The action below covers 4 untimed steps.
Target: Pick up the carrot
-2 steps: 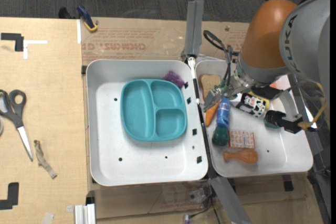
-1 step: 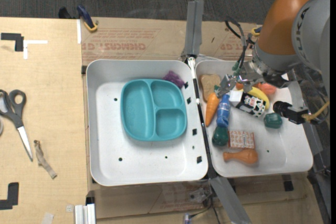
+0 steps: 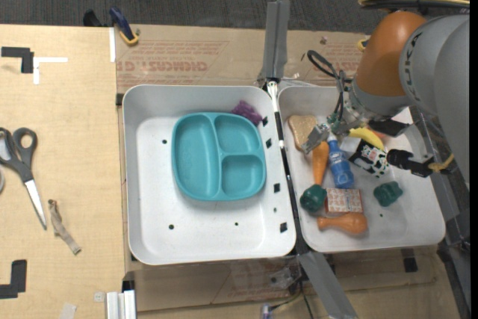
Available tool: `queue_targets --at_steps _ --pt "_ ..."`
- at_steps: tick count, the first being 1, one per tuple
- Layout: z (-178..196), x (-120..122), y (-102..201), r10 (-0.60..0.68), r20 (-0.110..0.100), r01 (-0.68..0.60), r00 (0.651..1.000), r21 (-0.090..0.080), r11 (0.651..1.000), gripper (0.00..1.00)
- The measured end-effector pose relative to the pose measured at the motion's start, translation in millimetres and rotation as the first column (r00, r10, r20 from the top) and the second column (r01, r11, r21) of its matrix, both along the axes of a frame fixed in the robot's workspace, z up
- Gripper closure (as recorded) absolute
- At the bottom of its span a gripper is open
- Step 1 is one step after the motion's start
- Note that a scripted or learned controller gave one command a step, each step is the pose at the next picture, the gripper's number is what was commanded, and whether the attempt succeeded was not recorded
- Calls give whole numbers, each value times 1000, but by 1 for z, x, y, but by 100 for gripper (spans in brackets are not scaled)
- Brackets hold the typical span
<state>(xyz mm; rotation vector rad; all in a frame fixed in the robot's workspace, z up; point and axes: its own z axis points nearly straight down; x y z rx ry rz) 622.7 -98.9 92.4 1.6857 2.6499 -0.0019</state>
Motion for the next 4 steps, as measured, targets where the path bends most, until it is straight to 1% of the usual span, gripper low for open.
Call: queue_targets --at_steps 1,2,3,4 --pt "10 1 0 3 1 -3 1000 -2 1000 100" --pt "10 1 0 3 1 -3 1000 -2 1000 0" --pt "-1 -43 -8 -237 -3 237 971 1 971 0" --pt "7 -43 -9 -235 -3 235 972 -1 972 100"
